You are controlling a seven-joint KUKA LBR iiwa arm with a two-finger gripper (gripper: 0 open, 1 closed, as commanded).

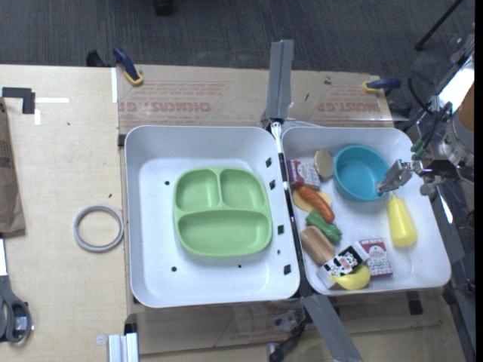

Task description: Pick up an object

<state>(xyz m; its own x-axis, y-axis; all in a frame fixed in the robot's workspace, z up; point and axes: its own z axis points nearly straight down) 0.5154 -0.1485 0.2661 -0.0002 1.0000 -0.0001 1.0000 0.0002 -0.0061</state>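
On my left I see a green tray (223, 211) lying flat in the left bin (143, 202), and the right bin (430, 266) holds a carrot (314, 200), a hot dog (319, 246), a cow-print carton (346, 262) and a red box (375, 256) near its front. Further right a blue bowl (360, 172) sits by the back wall with a yellow bottle (401, 221) just beside it, and the gripper (394, 178) hangs at the bowl's right rim, above the bottle's top; I cannot tell whether the claw is apart or together
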